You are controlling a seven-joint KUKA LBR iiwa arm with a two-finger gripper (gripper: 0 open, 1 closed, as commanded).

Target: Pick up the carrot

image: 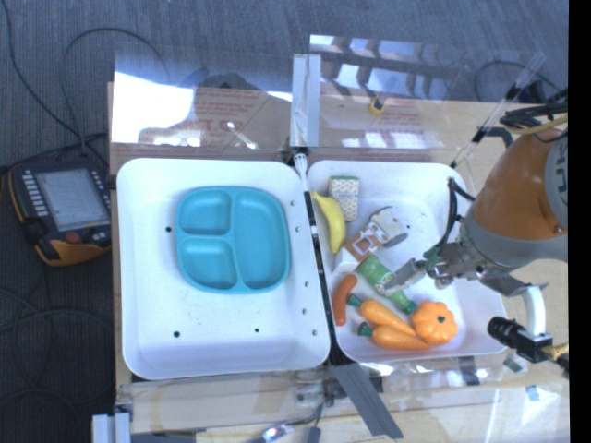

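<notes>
Found the carrot [386, 317] lying in the right bin [434, 178], toward its near edge, touching a second carrot [399, 339] and just beside a small orange pumpkin [435, 322]. Saw the gripper [406, 275] low over a green item [374, 271] just beyond the carrot (could not tell whether spread or pressed together). Noted a blue divided plate [231, 238] in the left bin [148, 340].

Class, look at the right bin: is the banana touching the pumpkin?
Apart. The camera view shows the banana by the bin's left wall and the pumpkin near the front, with other toys between them.
</notes>
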